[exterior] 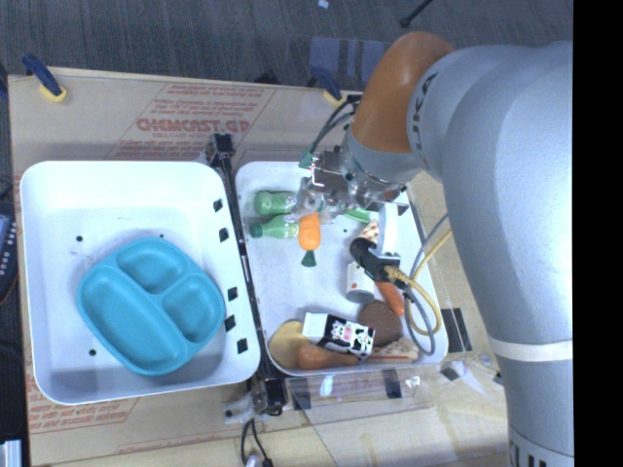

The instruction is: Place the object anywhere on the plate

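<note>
Hovering over right bin (pixel 261 290) — pincer (pixel 313 202) beside carrot (pixel 309 233); finger gap, grip — cannot tell.

fixed overhead slant, probably mid-range, across both bins (pixel 39 261)

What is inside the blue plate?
The blue plate in the left bin has three compartments, and all three show bare blue bottoms. Nothing covers it, so no part is hidden.
</note>
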{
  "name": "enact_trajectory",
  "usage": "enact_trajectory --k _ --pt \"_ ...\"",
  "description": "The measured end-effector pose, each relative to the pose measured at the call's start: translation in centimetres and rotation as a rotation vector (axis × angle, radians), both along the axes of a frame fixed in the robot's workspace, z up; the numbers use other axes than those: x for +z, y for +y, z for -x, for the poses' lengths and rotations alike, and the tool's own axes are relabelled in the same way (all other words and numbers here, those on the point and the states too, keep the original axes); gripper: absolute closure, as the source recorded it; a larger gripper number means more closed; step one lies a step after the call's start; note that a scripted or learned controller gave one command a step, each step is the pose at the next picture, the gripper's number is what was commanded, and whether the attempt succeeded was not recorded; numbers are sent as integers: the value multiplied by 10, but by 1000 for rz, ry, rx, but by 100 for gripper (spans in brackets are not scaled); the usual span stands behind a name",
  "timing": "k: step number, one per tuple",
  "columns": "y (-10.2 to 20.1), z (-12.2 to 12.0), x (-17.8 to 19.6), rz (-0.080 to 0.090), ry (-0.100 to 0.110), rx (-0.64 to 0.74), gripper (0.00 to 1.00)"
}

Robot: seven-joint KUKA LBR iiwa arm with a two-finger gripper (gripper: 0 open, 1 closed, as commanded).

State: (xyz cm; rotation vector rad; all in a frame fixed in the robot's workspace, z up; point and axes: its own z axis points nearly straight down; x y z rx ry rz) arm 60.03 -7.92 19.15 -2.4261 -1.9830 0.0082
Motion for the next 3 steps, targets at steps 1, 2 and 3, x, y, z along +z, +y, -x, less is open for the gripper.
enact_trajectory --k 1,2,3 --pt "85 19 20 -1 1 14 100" --pt "131 24 11 5 4 -12 100" --pt "130 24 12 5 4 -13 0"
